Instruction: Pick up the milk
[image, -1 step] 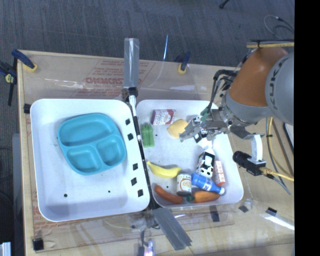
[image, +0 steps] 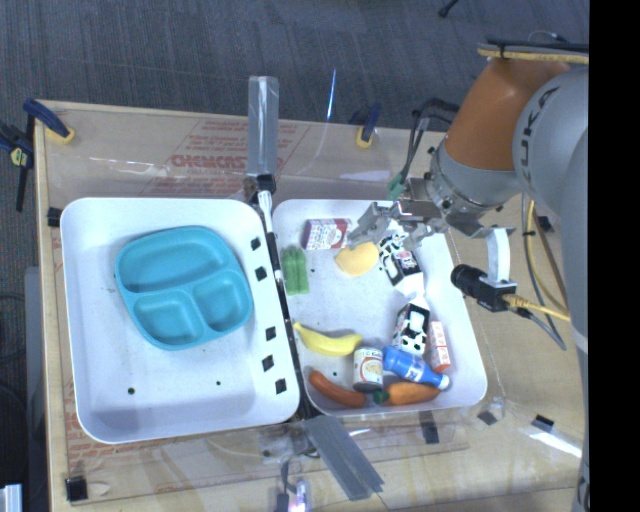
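Note:
A cow-patterned milk carton (image: 400, 258) lies in the right bin (image: 462, 318) near its far right side, next to a yellow lemon (image: 356, 260). A second cow-patterned carton (image: 412, 324) stands lower in the same bin. My gripper (image: 397, 224) hovers at the bin's far edge, just above the upper carton. Its fingers (image: 371, 220) are spread open and nothing sits between them. The grey arm with the orange band (image: 495, 110) comes in from the upper right.
The right bin also holds a pink carton (image: 324, 235), a green piece (image: 294, 270), a banana (image: 326, 341), a can (image: 368, 368), a blue bottle (image: 413, 368), a small red-white box (image: 438, 346), a sausage (image: 336, 390) and a carrot (image: 410, 394). A blue divided plate (image: 183, 284) lies in the left bin (image: 100, 400).

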